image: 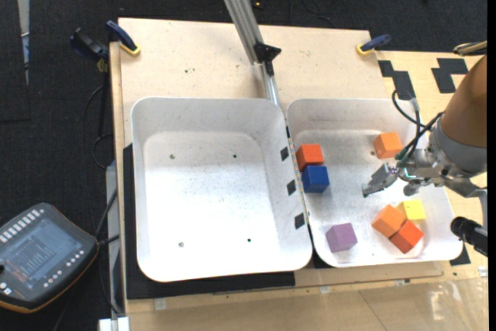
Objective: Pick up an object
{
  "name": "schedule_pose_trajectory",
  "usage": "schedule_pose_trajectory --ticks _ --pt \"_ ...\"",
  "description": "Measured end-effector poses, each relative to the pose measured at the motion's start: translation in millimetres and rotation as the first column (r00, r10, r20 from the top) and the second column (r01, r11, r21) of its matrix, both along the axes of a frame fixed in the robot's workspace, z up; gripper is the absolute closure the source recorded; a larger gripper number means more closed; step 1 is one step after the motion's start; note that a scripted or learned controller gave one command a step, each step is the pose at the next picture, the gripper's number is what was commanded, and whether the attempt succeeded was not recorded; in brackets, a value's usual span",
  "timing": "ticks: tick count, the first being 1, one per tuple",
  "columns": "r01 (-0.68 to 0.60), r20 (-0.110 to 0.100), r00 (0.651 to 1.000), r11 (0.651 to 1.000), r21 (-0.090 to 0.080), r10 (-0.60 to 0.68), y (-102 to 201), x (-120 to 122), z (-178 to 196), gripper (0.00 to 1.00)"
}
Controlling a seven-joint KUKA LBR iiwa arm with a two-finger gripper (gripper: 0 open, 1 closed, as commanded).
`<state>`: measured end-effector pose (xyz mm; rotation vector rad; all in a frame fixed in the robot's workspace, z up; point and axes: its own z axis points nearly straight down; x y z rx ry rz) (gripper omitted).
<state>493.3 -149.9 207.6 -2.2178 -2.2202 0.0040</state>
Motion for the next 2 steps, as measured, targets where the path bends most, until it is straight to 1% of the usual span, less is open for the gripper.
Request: schedule_pose_trajectory --ticks 1,2 --pt "0.001 0.004 1.000 1.000 -0.001 -0.001 0 1 2 0.00" --pt "0.002 0.000 1.000 1.000 0.000 -0.002 1 3 -42 0.00"
